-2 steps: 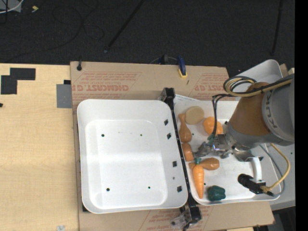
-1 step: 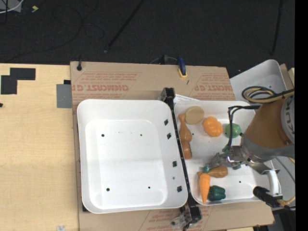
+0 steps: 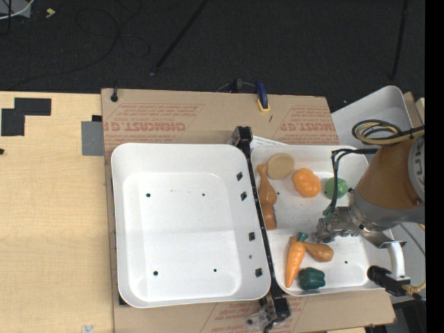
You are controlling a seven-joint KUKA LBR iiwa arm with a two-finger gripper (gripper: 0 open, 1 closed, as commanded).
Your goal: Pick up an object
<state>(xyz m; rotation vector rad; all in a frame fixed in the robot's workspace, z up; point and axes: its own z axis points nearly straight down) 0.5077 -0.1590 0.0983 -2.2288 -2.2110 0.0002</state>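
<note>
Gripper sits low in the right white bin, right above the small brown potato-shaped toy; finger state cannot be told. The toy lies just right of the orange plastic carrot. Likely light, stiff, slick; grasp across the middle.
</note>
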